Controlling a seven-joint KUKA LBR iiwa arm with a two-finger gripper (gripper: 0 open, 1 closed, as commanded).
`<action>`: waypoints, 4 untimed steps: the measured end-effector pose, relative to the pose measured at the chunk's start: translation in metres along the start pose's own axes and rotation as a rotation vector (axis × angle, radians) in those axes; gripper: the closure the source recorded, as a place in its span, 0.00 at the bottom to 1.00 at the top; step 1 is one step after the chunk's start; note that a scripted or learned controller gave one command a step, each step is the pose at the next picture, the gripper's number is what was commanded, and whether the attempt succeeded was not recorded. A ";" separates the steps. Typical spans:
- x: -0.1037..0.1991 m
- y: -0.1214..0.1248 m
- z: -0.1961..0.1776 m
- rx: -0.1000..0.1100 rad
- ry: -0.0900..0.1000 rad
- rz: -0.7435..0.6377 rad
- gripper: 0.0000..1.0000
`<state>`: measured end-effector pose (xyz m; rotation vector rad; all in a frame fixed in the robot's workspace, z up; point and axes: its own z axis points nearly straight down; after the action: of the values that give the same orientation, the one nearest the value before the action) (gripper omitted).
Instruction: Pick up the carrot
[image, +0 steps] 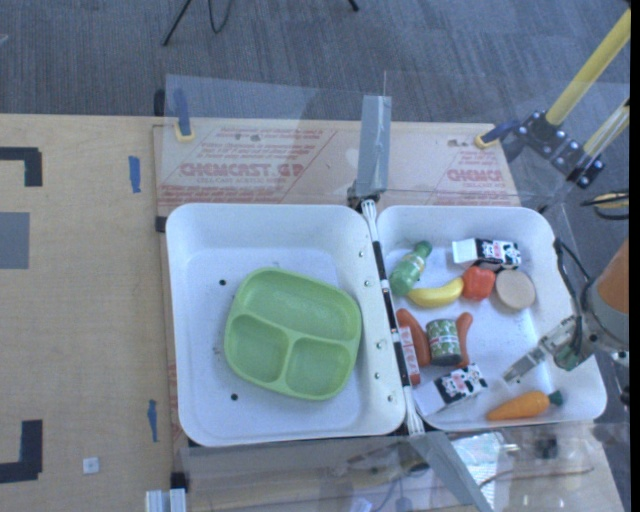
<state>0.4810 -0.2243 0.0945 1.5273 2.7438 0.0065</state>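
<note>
The carrot, orange with a small green top at its right end, lies flat near the front right corner of the right bin. My gripper hovers just above and behind it, reaching in from the right. It looks open, with nothing between its fingers. It stands apart from the carrot.
Left of the gripper, the right bin holds a green can, a red sausage, a cow-patterned carton, a banana, a green bottle, a red tomato and a tan disc. A green divided plate sits in the left bin.
</note>
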 end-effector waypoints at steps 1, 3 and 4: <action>-0.027 0.046 -0.070 0.005 0.000 0.112 0.00; -0.025 0.065 0.009 -0.001 0.015 0.361 0.00; 0.006 0.007 0.007 -0.005 0.007 0.249 0.00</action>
<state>0.4842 -0.2157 0.0872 1.8586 2.5358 0.0191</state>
